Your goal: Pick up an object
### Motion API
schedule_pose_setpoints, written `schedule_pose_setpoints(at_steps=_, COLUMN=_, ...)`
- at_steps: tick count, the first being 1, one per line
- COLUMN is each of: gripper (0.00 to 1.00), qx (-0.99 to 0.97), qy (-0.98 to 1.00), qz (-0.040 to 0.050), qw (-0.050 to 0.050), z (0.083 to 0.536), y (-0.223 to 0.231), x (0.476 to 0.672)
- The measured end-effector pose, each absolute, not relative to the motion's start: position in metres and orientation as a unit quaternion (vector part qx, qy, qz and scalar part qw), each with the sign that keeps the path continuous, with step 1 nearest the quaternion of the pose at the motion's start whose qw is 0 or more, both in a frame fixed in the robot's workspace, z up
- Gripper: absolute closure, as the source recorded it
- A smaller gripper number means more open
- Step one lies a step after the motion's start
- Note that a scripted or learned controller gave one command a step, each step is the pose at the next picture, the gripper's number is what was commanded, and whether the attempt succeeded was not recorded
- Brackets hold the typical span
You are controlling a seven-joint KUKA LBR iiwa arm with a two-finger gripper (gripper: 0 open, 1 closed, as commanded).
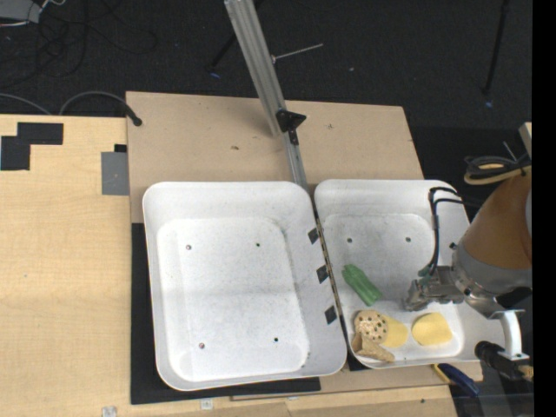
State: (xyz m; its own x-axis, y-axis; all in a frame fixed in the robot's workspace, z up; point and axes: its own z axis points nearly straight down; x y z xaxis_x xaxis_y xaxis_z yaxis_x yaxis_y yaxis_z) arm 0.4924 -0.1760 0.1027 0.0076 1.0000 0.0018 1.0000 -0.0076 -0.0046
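In the right bin lie a green oblong object, a brown speckled cookie-like piece with a tan wedge below it, a small yellow round piece and a larger pale yellow lump. My gripper reaches in from the right and hangs low over the bin floor, just above the pale yellow lump and right of the green object. I see nothing between its fingers.
The left bin sits beside the right one, with black clips along the shared rim. A slanted metal rail stands behind the bins. A black cable loops over the right bin's far corner.
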Motion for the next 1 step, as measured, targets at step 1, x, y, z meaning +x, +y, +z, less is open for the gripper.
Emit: schedule_pose_setpoints(at_steps=1, gripper=1.00, qx=-0.706, qy=-0.708, qz=-0.0004, qw=0.000, z=0.1451, y=-0.1730, x=0.4927)
